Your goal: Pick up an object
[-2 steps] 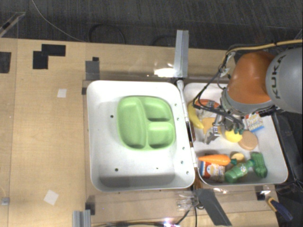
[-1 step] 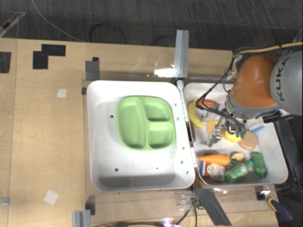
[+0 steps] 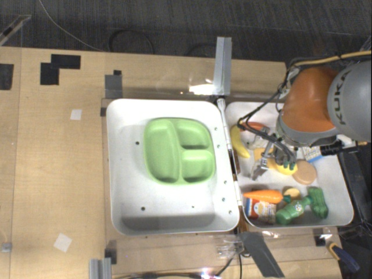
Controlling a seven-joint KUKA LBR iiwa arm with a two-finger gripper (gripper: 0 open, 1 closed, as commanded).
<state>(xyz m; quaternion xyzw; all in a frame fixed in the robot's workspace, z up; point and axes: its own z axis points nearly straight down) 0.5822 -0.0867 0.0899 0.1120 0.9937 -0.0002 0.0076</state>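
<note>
Wooden worktop [image 3: 52,173] spreads wide to the claw's left. On it, left bin [image 3: 125,156] holds a green divided tray [image 3: 177,150], well apart from the claw, past the rim between the bins. Right bin [image 3: 343,205] has the claw over its middle. Arm [image 3: 325,106] comes in from the right, orange band over the bin's upper right, wrist tilted down and left, cables looping off it. Claw [image 3: 266,160] points down-left, fingers parted a little, nothing seen between them. Green toy [image 3: 302,205] lies below-right of the claw against the bin's lower wall. Orange carrot [image 3: 263,196] lies just below the claw. Yellow banana [image 3: 238,141] lies just left, along the rim between the bins. Tan round piece [image 3: 306,172] sits just right. Yellow piece [image 3: 286,167] almost touches the claw's right side. Open floor is only directly under the claw and toward the bin's top-left corner.
</note>
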